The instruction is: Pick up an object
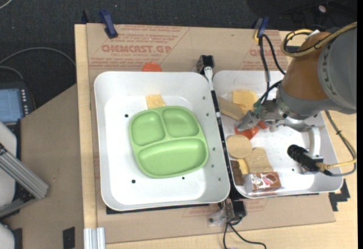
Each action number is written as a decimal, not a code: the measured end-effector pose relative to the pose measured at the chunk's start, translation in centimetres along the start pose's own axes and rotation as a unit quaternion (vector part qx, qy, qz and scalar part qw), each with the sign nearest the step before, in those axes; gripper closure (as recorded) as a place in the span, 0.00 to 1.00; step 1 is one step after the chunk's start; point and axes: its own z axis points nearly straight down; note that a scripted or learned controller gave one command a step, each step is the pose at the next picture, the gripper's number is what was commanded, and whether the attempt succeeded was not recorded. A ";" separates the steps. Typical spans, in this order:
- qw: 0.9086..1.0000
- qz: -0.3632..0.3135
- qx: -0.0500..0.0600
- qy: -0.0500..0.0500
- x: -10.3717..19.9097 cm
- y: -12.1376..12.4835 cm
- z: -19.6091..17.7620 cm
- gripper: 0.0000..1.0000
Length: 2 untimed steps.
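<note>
My gripper (pixel 248 122) is low in the right bin (pixel 323 182), near its left-centre. A small red object (pixel 251 130) lies right under its tip, partly covered by it. Whether the gripper touches or holds it is hidden. Close by lie a yellow cheese-like piece (pixel 245 97), a tan wedge (pixel 229 109), a round tan biscuit (pixel 238 145), a speckled cracker (pixel 260 159), a dark brown piece (pixel 237 167) and a red-and-brown packet (pixel 264 181).
The left bin (pixel 110 146) holds a green divided plate (pixel 168 141) with a small yellow block (pixel 155 101) behind it. An orange disc (pixel 151 66) lies on the bench beyond that bin. The arm covers the right bin's far right part.
</note>
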 end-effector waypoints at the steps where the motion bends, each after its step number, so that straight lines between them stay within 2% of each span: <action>1: 1.000 0.000 0.000 0.000 1.1 2.1 2.0 0.00; 2: 1.000 0.000 -0.001 0.000 1.1 2.1 0.9 1.00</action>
